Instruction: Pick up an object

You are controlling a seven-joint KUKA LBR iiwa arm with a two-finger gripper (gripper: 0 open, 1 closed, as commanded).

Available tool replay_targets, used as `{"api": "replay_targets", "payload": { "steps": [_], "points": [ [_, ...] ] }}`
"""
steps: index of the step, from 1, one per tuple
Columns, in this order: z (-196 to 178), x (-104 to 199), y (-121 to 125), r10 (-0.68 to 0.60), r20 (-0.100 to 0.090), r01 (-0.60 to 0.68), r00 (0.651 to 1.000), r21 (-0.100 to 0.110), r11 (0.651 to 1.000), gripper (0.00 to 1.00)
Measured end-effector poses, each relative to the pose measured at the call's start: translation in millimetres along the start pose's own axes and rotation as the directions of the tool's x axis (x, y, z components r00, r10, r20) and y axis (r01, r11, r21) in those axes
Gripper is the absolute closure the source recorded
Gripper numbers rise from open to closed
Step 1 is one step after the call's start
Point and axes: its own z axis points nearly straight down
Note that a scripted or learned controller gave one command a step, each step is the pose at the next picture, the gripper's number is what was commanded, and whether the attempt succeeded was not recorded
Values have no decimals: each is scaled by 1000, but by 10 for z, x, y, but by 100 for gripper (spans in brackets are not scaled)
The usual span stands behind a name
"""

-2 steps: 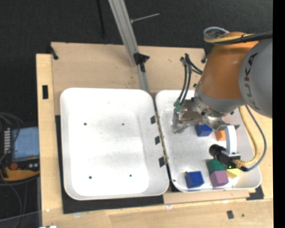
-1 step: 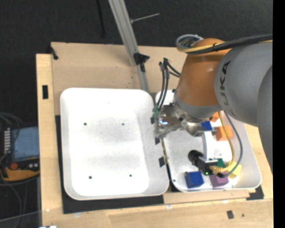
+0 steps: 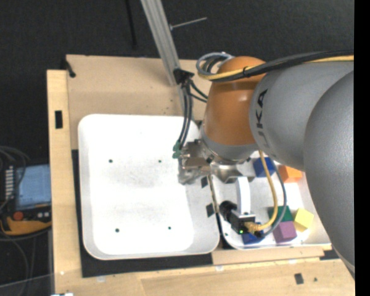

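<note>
Yellow block (image 3: 303,217): looked light, rigid, smooth; best pinched across flat opposite faces.
Purple block (image 3: 285,230): likely the same; sat just beside it.
Gripper (image 3: 195,163): open or closed, couldn't tell.

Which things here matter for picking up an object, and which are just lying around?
For the job:
- yellow block
- purple block
- orange block
- right bin, which holds them

Lying about:
- left bin
- blue box beside the bench
- metal rail
</note>
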Motion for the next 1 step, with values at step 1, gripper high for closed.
{"api": "replay_targets", "payload": {
  "steps": [1],
  "points": [
    [-5, -15, 3, 5, -1, -5, 1000, -1, 1000, 0]
  ]
}}
